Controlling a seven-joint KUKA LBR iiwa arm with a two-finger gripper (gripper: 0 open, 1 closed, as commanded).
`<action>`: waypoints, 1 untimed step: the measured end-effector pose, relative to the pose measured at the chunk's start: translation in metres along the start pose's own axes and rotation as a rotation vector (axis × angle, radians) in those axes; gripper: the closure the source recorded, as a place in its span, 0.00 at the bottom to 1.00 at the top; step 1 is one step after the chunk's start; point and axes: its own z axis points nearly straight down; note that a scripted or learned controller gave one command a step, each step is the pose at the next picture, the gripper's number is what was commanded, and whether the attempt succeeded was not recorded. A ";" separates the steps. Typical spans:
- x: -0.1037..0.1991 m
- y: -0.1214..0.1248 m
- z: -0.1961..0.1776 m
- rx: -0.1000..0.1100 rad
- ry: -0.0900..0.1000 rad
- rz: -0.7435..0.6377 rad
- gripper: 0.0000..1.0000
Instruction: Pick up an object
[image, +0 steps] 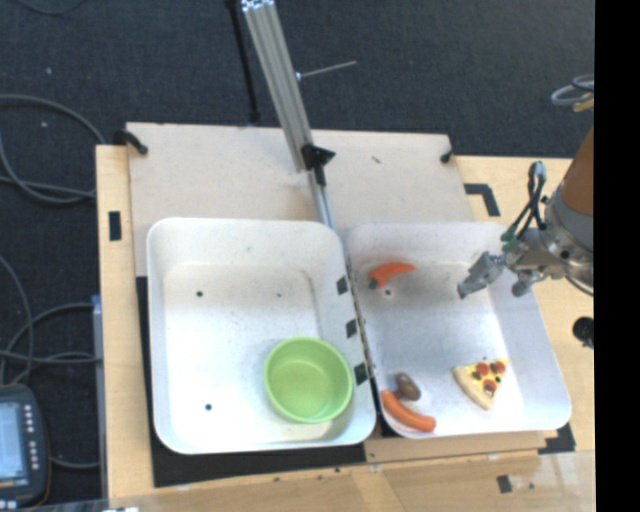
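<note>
I have the tool hanging over the right bin, toward that bin's 2 o'clock corner, with the arm coming in from 3 o'clock. Its two fingers look spread apart with nothing between them; they point down and to 9 o'clock, over bare white floor.

In the right bin I count four pieces. A curved orange piece lies near the 11 o'clock corner, well apart from the tool at about its 9 o'clock. A toy pizza slice sits toward 5 o'clock of the bin, below the tool and apart from it. Along the bin's 7 o'clock edge a small brown lump lies just above an orange sausage-shaped piece; whether the two touch I cannot tell.

The left bin holds a green bowl, upright, near its 5 o'clock corner and close to the wall shared with the right bin.

Both bins rest on the light wooden surface, and a slanted metal rail runs from 12 o'clock down to the seam between them.
</note>
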 end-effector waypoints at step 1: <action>0.000 0.000 0.000 -0.001 0.000 0.001 0.00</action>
